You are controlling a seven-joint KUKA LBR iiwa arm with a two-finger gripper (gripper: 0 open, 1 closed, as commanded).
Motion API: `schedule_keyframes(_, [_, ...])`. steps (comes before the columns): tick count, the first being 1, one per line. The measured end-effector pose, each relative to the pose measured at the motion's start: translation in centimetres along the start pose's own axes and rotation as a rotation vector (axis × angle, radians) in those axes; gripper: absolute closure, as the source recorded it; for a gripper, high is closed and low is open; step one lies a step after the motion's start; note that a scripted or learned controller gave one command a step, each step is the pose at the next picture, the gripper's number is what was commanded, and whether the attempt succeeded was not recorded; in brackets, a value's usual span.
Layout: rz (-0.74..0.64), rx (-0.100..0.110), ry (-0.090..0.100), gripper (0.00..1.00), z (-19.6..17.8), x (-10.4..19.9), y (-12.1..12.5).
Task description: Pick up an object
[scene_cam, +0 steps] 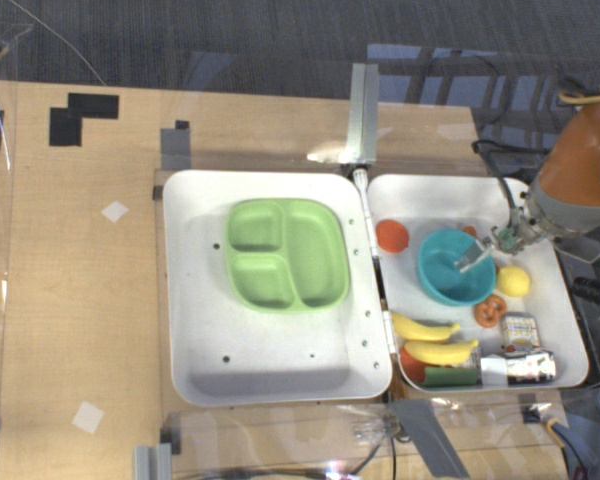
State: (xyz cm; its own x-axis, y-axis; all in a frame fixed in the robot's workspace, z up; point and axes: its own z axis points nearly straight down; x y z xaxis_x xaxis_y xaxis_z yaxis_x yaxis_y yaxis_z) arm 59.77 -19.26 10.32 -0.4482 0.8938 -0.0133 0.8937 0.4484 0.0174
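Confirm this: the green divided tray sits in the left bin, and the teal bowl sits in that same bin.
Wrong on the bowl. The camera view shows the green divided tray in the left bin, but the teal bowl sits in the right bin.

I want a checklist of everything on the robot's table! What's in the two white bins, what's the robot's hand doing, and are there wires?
Surface: wooden bench bearing a left white bin and a right white bin.
Job's things: right bin holds a teal bowl, orange-red ball, lemon, two bananas, a small can, a green-and-red item and a white tube.
Clutter: green divided plate in the left bin.
Grippers: tool reaching over the bowl; grip unclear.
Cables: black cables behind the right bin.
Surroundings: dark carpet, black tape marks.
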Motion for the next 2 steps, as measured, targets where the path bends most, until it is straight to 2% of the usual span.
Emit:
schedule_keyframes(1, [0.131, 0.016, 0.006, 0.00, 1.4, 0.7, 8.5])
schedule_keyframes(2, [0.229, 0.009, 0.005, 0.00, 1.3, 5.4, 4.8])
